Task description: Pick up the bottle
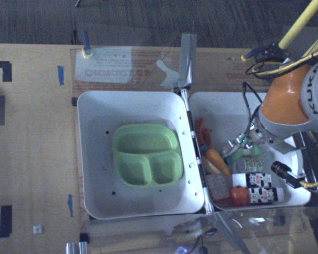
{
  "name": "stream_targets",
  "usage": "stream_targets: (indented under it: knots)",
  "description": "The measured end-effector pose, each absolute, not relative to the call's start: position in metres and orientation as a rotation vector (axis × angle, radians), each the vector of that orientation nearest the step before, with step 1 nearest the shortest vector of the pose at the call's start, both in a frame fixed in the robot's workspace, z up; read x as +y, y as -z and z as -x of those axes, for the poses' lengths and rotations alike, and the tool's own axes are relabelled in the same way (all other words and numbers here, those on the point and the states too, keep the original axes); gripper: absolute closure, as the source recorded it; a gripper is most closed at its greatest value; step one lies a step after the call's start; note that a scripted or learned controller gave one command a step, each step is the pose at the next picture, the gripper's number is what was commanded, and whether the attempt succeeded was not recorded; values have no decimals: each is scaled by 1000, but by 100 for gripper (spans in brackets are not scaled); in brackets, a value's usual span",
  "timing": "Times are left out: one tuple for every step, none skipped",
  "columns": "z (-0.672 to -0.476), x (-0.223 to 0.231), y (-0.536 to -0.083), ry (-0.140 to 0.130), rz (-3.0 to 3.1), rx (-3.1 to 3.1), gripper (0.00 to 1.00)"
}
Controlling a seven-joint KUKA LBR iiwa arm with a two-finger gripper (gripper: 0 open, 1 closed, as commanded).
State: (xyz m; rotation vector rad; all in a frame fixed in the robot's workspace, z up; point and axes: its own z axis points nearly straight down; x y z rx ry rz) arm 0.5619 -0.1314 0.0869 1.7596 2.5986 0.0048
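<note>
While the grey arm with its orange band (pixel 286 102) is reached into the right white bin (pixel 222 107), its gripper (pixel 243 144) is seen low over the clutter there; whether the fingers are spread or closed cannot be told. The white bottle with a black-patterned label and red cap (pixel 257 196) is laid on its side at that bin's front edge, just in front of the gripper and apart from it. A green three-compartment plastic tray (pixel 147 154) is set in the left white bin (pixel 95 120), beside the right one on the wooden worktop (pixel 32 157).
</note>
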Motion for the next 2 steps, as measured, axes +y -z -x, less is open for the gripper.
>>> stream_targets:
  knots:
    - [-565, -131, -99, -11, -1756, 2592, 100]
    - [-510, -80, -226, -2, -1597, 2702, 100]
